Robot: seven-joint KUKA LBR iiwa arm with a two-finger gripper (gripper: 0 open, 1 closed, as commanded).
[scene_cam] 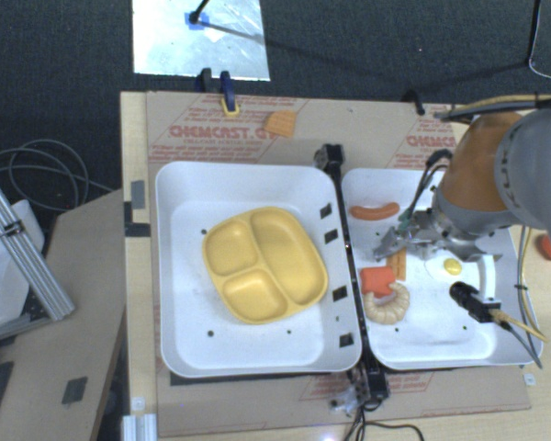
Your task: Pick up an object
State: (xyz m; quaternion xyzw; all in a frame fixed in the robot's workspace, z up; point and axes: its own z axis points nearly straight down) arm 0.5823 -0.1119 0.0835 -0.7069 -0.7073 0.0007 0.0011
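The right bin (438,360) holds several toy foods: a reddish sausage (375,212) at the back left, a red block (377,279), a thin orange stick (399,265) beside it, a beige ring-shaped piece (388,304) in front, and a small yellow piece (453,266). My gripper (397,241) hangs low over the left half of this bin, between the sausage and the red block, just above the orange stick. I see nothing lifted off the bin floor.
The left bin (166,274) holds a yellow divided plate (264,265). A black divider (342,246) runs between the bins. The grey arm with its orange band (482,168) covers the right bin's back right. An orange piece (280,123) lies on the cardboard behind.
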